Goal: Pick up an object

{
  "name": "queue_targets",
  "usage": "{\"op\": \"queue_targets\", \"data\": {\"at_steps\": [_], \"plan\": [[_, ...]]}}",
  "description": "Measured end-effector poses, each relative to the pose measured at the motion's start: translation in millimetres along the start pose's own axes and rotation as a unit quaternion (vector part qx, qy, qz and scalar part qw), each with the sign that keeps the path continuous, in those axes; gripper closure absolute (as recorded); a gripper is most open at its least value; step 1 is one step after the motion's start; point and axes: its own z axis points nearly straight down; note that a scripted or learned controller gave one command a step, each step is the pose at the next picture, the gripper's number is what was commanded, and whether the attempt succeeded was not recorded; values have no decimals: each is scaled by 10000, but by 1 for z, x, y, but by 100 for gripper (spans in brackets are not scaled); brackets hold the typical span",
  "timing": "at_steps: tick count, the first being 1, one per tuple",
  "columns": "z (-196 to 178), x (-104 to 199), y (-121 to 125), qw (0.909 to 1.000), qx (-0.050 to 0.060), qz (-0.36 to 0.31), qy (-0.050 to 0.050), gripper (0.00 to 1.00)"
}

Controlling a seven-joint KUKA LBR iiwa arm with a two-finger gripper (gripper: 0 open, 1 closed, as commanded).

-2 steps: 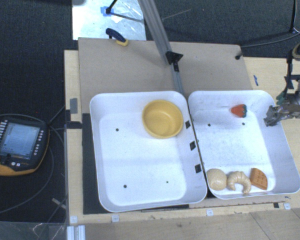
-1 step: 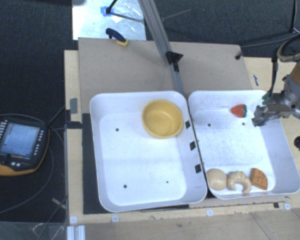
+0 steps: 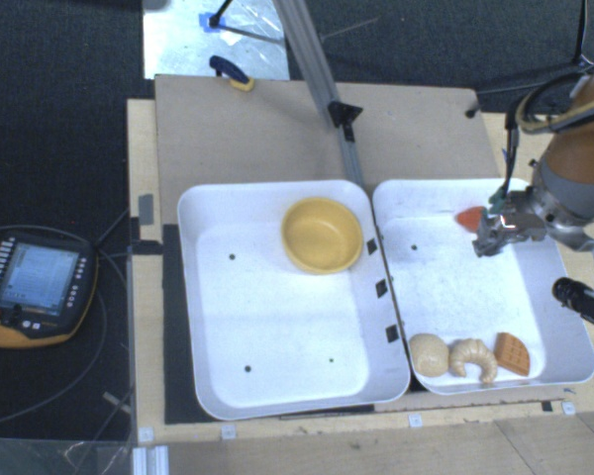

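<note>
Dark carpet around a cardboard-topped bench [image 3: 277,127], control tablet [image 3: 35,285] on the floor at left, yellow bowl [image 3: 322,234] in the left bin [image 3: 218,364], bread roll [image 3: 429,354], croissant [image 3: 473,357] and waffle [image 3: 512,352] along the right bin's [image 3: 455,285] near edge, gripper [image 3: 491,234] low beside a red-orange object [image 3: 468,218], perhaps touching, finger state impossible to tell.

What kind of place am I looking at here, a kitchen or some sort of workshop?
Most likely a robotics lab, not a kitchen. A robot arm reaches over two white bins, a handheld control pendant lies on the carpet, and the bread roll and croissant look like toy food for practice.
</note>
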Motion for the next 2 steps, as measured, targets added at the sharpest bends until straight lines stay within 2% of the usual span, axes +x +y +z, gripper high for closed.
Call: {"op": "queue_targets", "data": {"at_steps": [1,2], "plan": [[-8,56,-7,10000,-4,-5,3,100],[-10,107,-1,10000,-1,-4,2,100]]}}
